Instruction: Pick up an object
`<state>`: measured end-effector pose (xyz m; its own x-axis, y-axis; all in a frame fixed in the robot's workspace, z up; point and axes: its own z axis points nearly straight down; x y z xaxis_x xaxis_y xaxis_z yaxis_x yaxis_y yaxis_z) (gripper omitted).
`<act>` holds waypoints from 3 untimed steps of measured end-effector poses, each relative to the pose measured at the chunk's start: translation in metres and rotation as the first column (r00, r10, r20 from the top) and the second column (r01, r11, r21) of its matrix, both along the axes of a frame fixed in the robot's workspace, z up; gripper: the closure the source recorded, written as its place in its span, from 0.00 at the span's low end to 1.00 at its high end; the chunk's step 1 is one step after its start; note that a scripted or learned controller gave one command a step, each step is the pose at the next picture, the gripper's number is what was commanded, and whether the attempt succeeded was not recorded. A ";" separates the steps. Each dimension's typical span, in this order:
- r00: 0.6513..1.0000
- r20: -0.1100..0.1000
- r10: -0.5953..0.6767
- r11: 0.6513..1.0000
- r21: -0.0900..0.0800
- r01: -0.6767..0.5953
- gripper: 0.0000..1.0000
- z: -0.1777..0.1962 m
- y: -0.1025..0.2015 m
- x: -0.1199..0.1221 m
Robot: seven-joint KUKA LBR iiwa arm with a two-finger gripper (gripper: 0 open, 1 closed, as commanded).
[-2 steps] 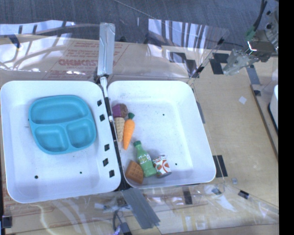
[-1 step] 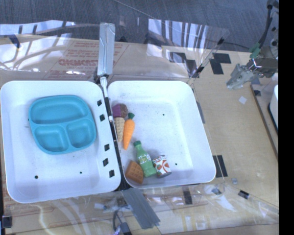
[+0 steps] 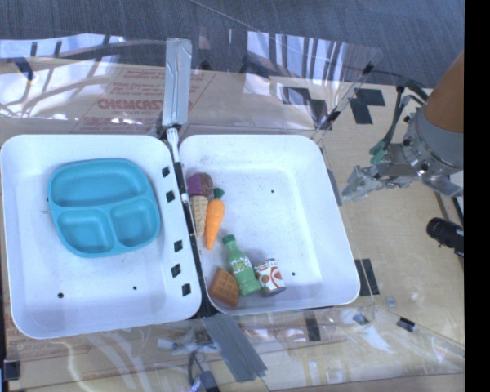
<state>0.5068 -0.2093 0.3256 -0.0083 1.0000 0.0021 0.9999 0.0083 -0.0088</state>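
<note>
**Readable marks on the bench**

Faint red block lettering is showing on the brown cardboard sheet (image 3: pixel 106 96) lying behind the left bin (image 3: pixel 16 300); it is appearing to read "CHEMCAST", with smaller red lines above it staying too blurred to make out. The small can (image 3: pixel 269 276) and green bottle (image 3: pixel 241 266) are carrying labels, but their print is coming through too small to read.

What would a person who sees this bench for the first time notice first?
Probably the bright blue plastic tray with three compartments, lying alone in the left white bin. Next, the small toy foods gathered along the left side of the right white bin: an orange carrot, a green bottle and a small red can. The grey gripper sits outside the bins, to their right.
</note>
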 end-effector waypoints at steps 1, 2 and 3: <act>1.000 -0.002 0.000 1.000 0.001 0.000 1.00 -0.140 0.000 -0.032; 1.000 0.008 0.003 1.000 0.000 -0.003 1.00 -0.233 0.056 -0.029; 1.000 0.006 0.007 1.000 0.001 -0.007 1.00 -0.234 0.119 0.034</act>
